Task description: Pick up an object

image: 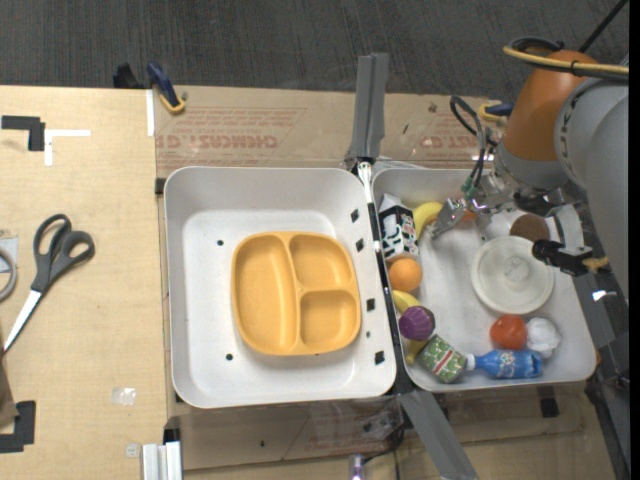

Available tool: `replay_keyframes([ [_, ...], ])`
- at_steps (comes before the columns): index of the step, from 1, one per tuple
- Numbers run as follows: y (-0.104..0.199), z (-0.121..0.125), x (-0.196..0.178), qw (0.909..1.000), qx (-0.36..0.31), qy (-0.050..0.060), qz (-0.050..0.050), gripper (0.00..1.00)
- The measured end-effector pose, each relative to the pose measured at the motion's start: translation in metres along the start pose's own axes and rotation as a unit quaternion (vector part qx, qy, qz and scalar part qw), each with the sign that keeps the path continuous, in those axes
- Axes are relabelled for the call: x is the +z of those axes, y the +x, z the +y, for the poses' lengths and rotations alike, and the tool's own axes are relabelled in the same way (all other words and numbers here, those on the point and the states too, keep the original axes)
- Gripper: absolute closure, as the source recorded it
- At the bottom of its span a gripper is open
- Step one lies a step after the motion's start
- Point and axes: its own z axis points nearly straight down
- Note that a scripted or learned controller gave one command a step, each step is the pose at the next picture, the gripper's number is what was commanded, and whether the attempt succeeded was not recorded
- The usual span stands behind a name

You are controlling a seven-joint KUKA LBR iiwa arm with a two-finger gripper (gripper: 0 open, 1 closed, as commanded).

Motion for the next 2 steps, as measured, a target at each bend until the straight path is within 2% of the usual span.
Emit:
replay_keyframes([
  [1,0.0177,0.0070,0.0005,0.9979,0.065,-0.001,-0.001,0.00],
  [2,0.0266,0.0070,-0.0006,0.9862,0.166,0.004,-0.002,0.00],
])
